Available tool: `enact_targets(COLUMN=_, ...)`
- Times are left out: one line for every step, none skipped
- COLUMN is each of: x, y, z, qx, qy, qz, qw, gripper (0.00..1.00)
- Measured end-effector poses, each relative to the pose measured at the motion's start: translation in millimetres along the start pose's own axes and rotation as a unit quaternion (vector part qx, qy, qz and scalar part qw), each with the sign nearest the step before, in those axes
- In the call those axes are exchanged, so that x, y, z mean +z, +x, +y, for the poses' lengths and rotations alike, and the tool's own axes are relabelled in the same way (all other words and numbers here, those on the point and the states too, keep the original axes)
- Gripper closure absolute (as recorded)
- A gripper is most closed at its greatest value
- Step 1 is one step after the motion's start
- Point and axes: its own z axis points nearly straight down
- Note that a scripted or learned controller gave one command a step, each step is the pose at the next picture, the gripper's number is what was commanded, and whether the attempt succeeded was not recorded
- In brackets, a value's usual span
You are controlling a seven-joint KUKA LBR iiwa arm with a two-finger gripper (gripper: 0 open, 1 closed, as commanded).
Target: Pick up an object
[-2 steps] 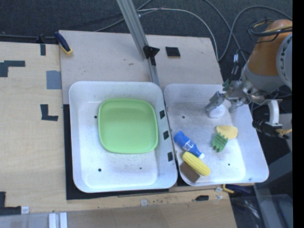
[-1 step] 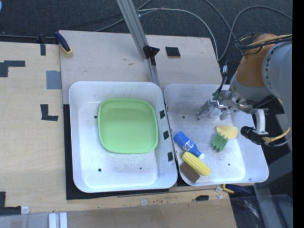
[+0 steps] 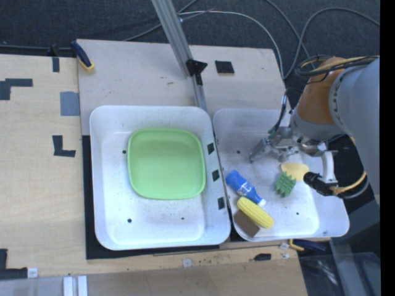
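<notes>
Gripper: the gripper (image 3: pixel 276 150) was low in the right bin (image 3: pixel 247 125), at its middle; its fingers (image 3: pixel 258 153) were spread apart and pinched nothing.
Objects: a yellow piece (image 3: pixel 294 169) and a green toy (image 3: pixel 285 184) lay just beside it; a blue bottle (image 3: pixel 242 186), a yellow corn cob (image 3: pixel 255 213) and a brown block (image 3: pixel 247 226) lay near the front edge.
Left bin: the left bin (image 3: pixel 108 165) carried a green plate (image 3: pixel 166 163).

Two white bins (image 3: pixel 99 165) (image 3: pixel 330 224); one green plate (image 3: pixel 166 163); one blue bottle (image 3: pixel 242 186); one yellow corn cob (image 3: pixel 255 213); one green toy (image 3: pixel 285 184); one yellow piece (image 3: pixel 294 169); one brown block (image 3: pixel 246 227).
</notes>
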Motion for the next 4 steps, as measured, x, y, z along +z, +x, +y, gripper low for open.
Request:
enact_targets(x=-12, y=0, z=1, qx=0.000, qy=-0.001, qz=0.000, qw=1.0000, gripper=1.00)
enact_targets(x=-54, y=1, z=3, qx=0.000, qy=-0.002, qz=0.000, qw=1.0000, gripper=1.00)
enact_targets(x=-116, y=-1, z=1, qx=0.000, qy=-0.003, qz=0.000, qw=1.0000, gripper=1.00)
enact_targets(x=-139, y=-1, z=2, qx=0.000, qy=-0.001, qz=0.000, qw=1.0000, gripper=1.00)
